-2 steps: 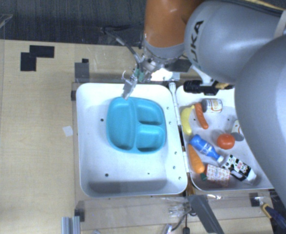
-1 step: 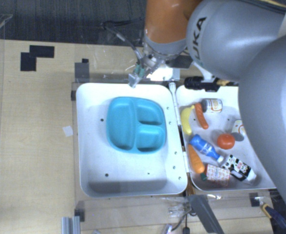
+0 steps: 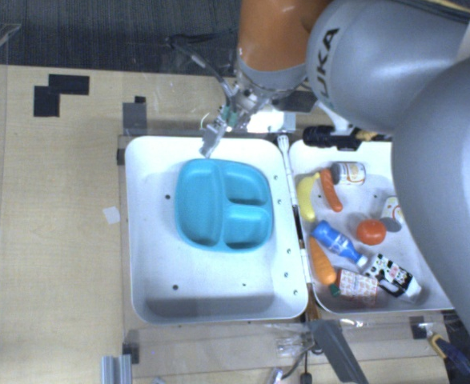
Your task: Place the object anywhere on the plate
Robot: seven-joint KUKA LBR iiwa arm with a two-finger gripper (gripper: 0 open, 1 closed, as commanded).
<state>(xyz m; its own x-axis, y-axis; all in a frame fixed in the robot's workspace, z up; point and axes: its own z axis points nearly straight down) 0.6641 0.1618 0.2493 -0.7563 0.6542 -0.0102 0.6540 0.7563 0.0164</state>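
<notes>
Hand (image 3: 212, 138) above far rim of left bin (image 3: 150, 294), just past blue plate (image 3: 222, 204); finger state cannot be told. Objects, incl. banana (image 3: 306, 197), carrot (image 3: 323, 264), in right bin (image 3: 427, 298).

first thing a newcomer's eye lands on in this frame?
Probably the grey arm with its orange band, bulking over the upper right. Next, the blue plate, sectioned, sitting alone in the left bin, with the gripper hanging just past its far edge. Then the clutter in the right bin: banana, carrot, blue bottle, tomato and more.
</notes>
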